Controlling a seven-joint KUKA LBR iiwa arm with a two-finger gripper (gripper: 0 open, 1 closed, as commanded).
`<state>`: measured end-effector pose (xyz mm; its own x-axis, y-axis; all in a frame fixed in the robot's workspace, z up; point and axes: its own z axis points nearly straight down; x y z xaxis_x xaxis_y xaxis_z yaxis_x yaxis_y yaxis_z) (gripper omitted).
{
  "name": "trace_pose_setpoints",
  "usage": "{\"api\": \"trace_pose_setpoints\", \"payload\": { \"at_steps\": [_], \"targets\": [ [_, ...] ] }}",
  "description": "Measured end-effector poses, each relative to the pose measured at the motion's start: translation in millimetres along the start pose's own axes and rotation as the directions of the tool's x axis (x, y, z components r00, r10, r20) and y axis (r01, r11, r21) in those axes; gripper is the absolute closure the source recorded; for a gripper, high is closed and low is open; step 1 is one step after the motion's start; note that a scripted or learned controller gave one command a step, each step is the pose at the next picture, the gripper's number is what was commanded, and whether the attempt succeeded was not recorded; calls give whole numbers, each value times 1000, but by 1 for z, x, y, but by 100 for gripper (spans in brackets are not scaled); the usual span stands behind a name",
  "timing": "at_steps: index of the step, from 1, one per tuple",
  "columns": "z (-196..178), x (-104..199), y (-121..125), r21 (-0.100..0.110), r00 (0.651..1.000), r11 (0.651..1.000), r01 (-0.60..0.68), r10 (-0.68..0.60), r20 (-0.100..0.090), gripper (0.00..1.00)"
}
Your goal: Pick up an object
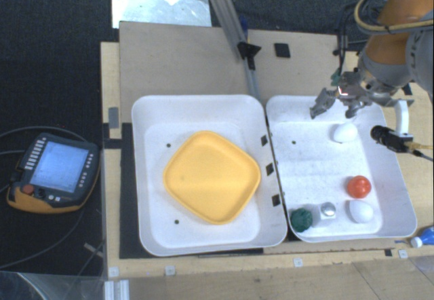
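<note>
- The gripper [337,107] hangs over the far end of the right bin [319,176], its 2 fingers spread with nothing between them.
- I'd judge this the approach step: nothing is picked yet, and the arm looks to be choosing or lining up on a target.
- The closest candidate is a white egg-shaped object [344,133], lying just in front of the fingers and a little to their side, apart from them.
- Further off from the fingers, at the near end of the same bin, sit an orange ball [359,186], a second white egg-like object [359,211], a small grey metallic piece [328,210] and a dark green lump [302,218].
- The next move calls for shifting over the white object, dropping down so the fingers straddle it, then closing; its rounded shape could roll or slip out.
- The left bin [152,156] holds a yellow square plate [212,176], well away from the fingers.
- Both bins rest on a tan bench [183,61]; a teach pendant [54,171] lies on the dark floor beyond the left bin.
</note>
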<state>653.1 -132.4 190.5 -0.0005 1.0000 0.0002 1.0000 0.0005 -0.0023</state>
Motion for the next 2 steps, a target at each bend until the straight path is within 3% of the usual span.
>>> {"api": "trace_pose_setpoints", "payload": {
  "at_steps": [1,2],
  "targets": [
    [50,1,9,1,1000,1000,1,-1,0,0],
    [37,1,11,-5,1000,1000,1,-1,1,100]
  ]
}}
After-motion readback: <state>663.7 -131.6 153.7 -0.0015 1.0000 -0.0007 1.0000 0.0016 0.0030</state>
